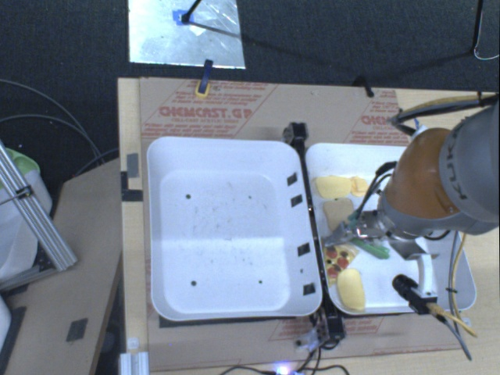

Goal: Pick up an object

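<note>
- Bottom of frame, lower right: pale yellow rounded soft-looking object (351, 288) lies at the near edge of the right shallow white plastic bin (461, 291); just above-left of it sits a small flat piece with red and green patches (336, 261).
- Black cylindrical fitting (408, 289) with yellow cabling hangs off the arm at lower right, over the bin's near right part.
- Centre right: metal two-finger gripper (353, 231) is low inside the right bin, over the cluster of items; a green strip-like object (373, 248) lies right at its tip. Jaw state: cannot tell, the tip is too cluttered and blurred; nothing readable as gripped.
- Grey arm with the orange band (426, 178) covers the bin's right half.
- Beyond the gripper: tan flat piece (338, 209), then a pale yellow lumpy object (334, 186) toward the far edge of the bin.
- Left: second shallow white plastic bin (168, 170), with specks only.
- Far, top of frame: brown printed cardboard sheet (258, 104) under the bins, shiny square metal plate (186, 22) on dark carpet.
- Step, as judged: descent/grasp attempt on the green strip or the patched piece. Next move needs the jaws closing squarely on one item, then a straight lift clear of its neighbours.
</note>
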Motion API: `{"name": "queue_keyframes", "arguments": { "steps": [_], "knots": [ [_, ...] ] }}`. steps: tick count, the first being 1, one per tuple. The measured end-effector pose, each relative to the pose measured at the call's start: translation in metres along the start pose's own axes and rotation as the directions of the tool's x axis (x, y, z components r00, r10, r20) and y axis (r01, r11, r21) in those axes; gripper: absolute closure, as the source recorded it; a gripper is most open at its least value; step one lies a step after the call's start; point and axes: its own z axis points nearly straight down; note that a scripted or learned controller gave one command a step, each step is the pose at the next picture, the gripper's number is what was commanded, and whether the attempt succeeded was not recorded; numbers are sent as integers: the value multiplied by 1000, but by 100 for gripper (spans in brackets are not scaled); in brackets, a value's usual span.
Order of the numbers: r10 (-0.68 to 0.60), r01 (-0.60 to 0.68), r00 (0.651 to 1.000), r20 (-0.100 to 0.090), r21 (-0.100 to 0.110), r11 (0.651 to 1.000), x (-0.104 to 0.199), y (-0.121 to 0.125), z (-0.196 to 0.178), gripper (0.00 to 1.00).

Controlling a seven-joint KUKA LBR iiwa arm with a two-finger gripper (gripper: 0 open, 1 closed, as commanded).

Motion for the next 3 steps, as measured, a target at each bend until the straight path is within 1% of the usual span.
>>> {"name": "queue_keyframes", "arguments": {
  "steps": [1,2,3],
  "knots": [
    [0,0,1000,1,-3,1000,0,-25,-1,0],
    [-3,3,1000,3,-12,1000,0,-22,-13,100],
    [-14,14,1000,-6,5,1000,72,30,-100,100]
  ]
}}
